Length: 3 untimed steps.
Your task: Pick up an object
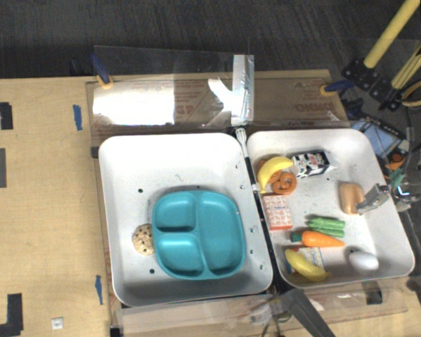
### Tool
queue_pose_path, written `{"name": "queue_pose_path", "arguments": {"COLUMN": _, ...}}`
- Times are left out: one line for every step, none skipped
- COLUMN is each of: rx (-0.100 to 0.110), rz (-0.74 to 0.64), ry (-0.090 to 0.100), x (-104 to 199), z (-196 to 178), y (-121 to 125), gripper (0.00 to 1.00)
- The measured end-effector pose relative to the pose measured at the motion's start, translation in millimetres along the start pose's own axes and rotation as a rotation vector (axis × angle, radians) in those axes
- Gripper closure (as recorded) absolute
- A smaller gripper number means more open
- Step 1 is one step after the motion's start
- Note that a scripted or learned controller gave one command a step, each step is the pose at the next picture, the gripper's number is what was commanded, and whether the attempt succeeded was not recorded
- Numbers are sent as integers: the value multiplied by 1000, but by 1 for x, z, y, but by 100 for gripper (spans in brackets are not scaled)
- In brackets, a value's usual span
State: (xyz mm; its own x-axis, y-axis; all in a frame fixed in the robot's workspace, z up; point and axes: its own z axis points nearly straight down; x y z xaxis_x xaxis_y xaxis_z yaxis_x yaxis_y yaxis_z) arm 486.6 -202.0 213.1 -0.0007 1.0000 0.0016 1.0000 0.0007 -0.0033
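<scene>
Two white bins side by side. Left bin: teal tray at centre, cookie touching its 9 o'clock edge.

Right bin: banana at 11 o'clock, orange donut touching it below, black-and-white carton just beside at 12. Pink card at 9. Green beans at centre, carrot just under. Second banana at 7, white egg at 5. Tan bread roll at 3.

Gripper at the bin's 3 o'clock rim, just beside the roll; nothing seen held. Cannot tell how it stands.
</scene>
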Motion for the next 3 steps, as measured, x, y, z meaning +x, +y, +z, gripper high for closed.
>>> {"name": "queue_pose_path", "arguments": {"rx": 5, "rz": -96, "ry": 2, "x": 57, "z": 83, "y": 11, "gripper": 0}}
{"name": "queue_pose_path", "arguments": {"rx": -32, "rz": -266, "ry": -13, "x": 76, "z": 119, "y": 11, "gripper": 0}}
{"name": "queue_pose_path", "arguments": {"rx": -40, "rz": -263, "ry": -18, "x": 74, "z": 108, "y": 14, "gripper": 100}}
